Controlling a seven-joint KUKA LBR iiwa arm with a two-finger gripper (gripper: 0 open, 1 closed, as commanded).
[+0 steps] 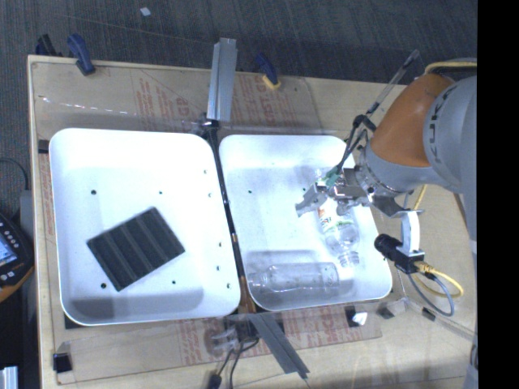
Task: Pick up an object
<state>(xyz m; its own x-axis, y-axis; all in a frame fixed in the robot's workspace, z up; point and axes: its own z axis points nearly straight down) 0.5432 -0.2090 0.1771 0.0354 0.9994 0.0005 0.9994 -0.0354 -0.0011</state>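
Observation:
In the right bin, a small clear plastic bottle with a white and red label lies near the right wall. A larger clear bottle lies on its side along the front wall. My gripper hangs low in the right bin, just above and to the left of the small bottle's top end, and looks close to or touching it. A black ribbed rectangular pad lies flat in the left bin.
The grey arm with its orange band reaches in over the right bin's right wall. A metal divider bar stands behind the bins. Blue clamps grip the bench's back edge. Cables lie right of the bin.

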